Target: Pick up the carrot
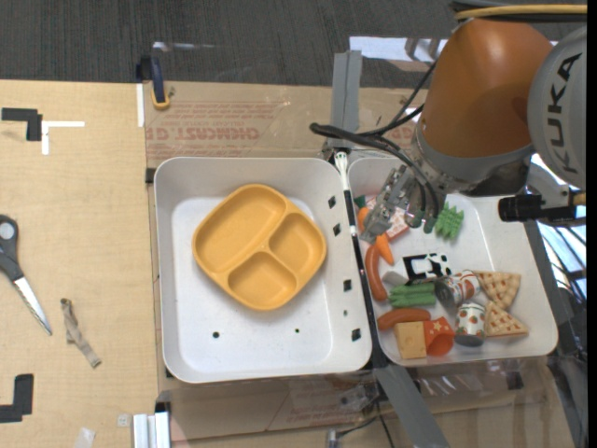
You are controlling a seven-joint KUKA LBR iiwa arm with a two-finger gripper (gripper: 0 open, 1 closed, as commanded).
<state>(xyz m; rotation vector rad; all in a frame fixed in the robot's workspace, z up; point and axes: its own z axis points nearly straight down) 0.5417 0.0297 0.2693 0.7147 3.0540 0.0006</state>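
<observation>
Foreground: right bin (539, 278) at the frame's 4 o'clock, crowded with toy food; along its near edge sit a cheese-coloured block (411, 340), a red piece (439, 336) and two waffle-like wedges (497, 301).
Carrot: small orange carrot (381, 248) with a grey-green top, lying near the right bin's left wall, at about 9 o'clock within that bin, just above a long orange-red sausage (375, 274).
Claw: metal claw (390, 208) hangs directly over the carrot's top end; whether it is released or clenched cannot be told from this angle.
Progress: judged early; the carrot rests in the bin, so the grasp and the lift both remain.
Left bin: left bin (168, 278) holds a yellow divided plate (259, 245), centred.
Counter: pale wood counter (75, 250) at 9 o'clock, carrying scissors (19, 273) and black tape marks.
Room: dark carpeted floor (233, 17) across 12 o'clock.
</observation>
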